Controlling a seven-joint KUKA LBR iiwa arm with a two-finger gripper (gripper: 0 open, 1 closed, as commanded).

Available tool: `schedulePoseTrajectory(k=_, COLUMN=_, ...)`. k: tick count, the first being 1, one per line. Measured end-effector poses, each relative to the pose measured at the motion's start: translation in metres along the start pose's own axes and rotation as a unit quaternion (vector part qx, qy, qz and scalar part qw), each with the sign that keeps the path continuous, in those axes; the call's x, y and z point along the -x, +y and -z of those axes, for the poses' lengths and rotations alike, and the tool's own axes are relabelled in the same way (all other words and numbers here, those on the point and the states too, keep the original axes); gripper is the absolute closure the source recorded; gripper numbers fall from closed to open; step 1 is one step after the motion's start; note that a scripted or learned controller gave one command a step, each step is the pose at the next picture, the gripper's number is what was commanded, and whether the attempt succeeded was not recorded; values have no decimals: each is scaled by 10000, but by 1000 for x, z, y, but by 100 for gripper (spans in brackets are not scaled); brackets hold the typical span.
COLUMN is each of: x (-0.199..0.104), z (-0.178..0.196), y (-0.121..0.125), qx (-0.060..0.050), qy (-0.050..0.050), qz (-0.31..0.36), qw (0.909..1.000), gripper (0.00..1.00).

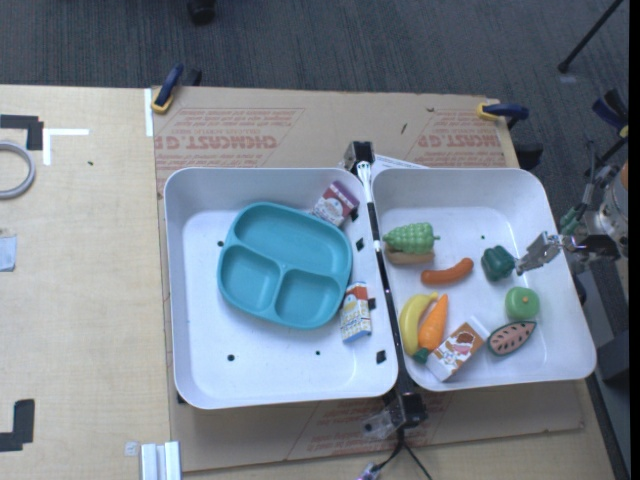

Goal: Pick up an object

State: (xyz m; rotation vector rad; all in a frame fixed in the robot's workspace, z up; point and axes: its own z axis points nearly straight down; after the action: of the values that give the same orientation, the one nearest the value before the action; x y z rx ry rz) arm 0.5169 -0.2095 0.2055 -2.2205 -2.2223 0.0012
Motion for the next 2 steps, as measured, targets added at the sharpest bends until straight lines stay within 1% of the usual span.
schedulePoseTrajectory(k=1, x=-25, z=-94, y=-16, qx=92, qy=-48, qz=391, qw=9992, gripper=0)
schedulePoseTrajectory(k=2, x=-23, z=-81, y=-12, qx=163, qy=-97, qz=378, qw=9991, gripper=100)
